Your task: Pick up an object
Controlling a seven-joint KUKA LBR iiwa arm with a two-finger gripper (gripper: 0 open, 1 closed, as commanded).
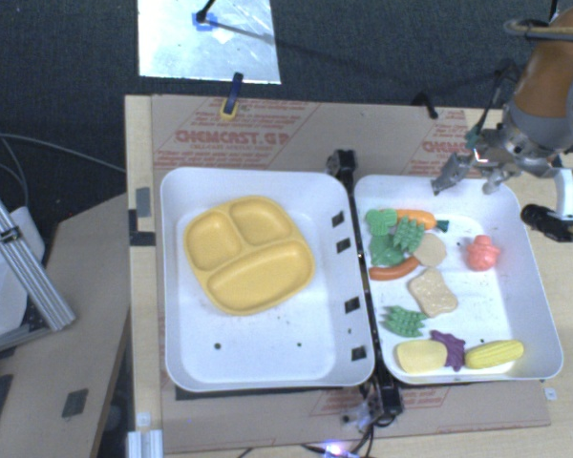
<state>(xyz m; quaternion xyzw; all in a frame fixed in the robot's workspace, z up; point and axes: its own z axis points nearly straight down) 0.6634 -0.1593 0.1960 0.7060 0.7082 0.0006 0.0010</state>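
So the gripper (470, 181) is hanging over the top edge of the right bin (535, 284), upper right of the frame, fingers spread apart with nothing between them. All the toy food sits below it in that bin: a carrot (415, 218) and green lettuce (390, 239) near the top left, a pink strawberry (481, 253) to the right, a slice of bread (432, 292) in the middle, and a corn cob (495, 353) along the bottom edge. The left bin (177, 256) has a yellow divided plate (249, 253) in it.
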